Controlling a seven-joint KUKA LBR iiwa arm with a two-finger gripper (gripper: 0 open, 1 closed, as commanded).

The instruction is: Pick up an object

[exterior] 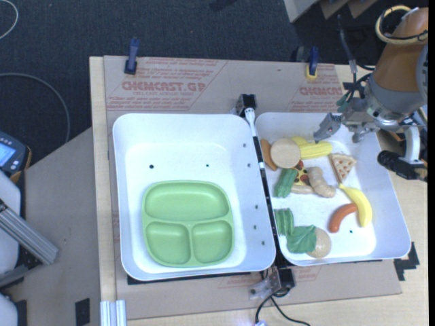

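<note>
Pincer (333, 129) low over right bin (391, 202) far end, tips just above corn cob (314, 149); finger gap unclear, cannot tell open or closed. Nearby: burger bun (285, 153), pizza slice (342, 166), banana (359, 205), sausage (342, 216), greens (299, 236). Left bin (129, 182) with green divided tray (187, 223).

- A robot lab or test bench, not a home.
- Board (204, 80) clamped down with blue clamps (131, 55).
- Loose cables (41, 94) on dark carpet.
- Toy food (319, 182) in a white bin (387, 229).
</note>
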